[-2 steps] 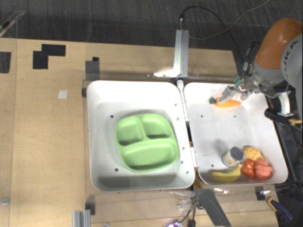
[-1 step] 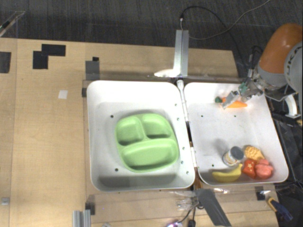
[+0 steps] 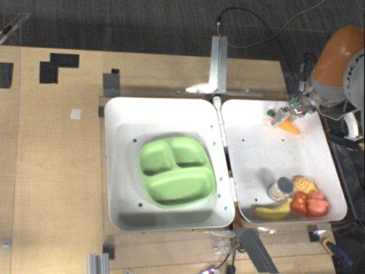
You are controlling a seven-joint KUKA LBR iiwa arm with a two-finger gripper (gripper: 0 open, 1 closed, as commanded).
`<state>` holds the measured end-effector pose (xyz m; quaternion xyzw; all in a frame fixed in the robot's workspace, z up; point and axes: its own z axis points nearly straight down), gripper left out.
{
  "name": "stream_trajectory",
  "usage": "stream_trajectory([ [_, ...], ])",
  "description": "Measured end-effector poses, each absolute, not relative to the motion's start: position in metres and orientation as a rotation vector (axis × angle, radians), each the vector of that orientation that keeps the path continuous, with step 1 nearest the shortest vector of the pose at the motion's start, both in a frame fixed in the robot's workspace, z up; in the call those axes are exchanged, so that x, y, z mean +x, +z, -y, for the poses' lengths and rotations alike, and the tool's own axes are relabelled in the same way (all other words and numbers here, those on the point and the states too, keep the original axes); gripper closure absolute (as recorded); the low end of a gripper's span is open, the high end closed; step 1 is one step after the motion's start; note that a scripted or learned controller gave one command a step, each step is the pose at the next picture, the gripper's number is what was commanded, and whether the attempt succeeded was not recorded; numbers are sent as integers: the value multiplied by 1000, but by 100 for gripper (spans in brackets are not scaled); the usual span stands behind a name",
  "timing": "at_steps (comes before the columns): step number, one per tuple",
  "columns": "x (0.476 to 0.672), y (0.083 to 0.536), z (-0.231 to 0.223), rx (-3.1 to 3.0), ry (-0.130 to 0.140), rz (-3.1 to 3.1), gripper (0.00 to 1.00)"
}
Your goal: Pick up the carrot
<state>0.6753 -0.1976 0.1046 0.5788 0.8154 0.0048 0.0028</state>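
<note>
Claw (image 3: 283, 116) at right bin's (image 3: 251, 153) far right corner, low over floor; cannot tell whether apart or together. Carrot (image 3: 288, 128) just beside it, slightly nearer camera, lying flat on bin floor, not between any jaws. Long axis roughly across bin, leafy green end toward divider, thick orange end toward arm. Short drop and small shift toward camera likely needed.

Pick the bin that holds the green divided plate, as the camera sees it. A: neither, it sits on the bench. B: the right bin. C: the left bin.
C: the green divided plate lies inside the left bin, while the right bin holds the carrot and other food items.
</note>
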Motion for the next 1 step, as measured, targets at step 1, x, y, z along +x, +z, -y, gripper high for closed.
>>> stream_trajectory([
  [1,666,192,113,2121,9,-2310,100],
])
